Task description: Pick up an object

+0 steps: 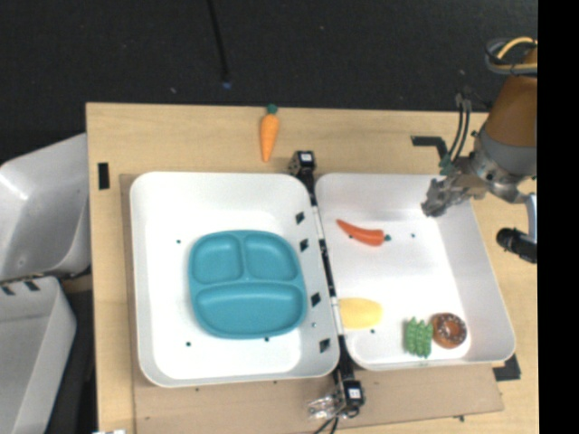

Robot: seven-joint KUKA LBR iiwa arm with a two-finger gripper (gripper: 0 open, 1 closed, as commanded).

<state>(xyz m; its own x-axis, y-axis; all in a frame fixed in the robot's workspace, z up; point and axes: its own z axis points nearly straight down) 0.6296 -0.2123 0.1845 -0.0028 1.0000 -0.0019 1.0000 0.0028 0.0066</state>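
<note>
Hovering over the right bin's [470, 242] far corner, the tool [436, 200] looks blurred; its finger state cannot be told.

Red chili pepper [362, 233] lying flat, upper middle of right bin [479, 269], stem pointing right

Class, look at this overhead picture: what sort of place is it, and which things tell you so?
Probably a robot lab test bench: a robot arm reaches over two white bins, with toy food such as a carrot and a doughnut.
</note>
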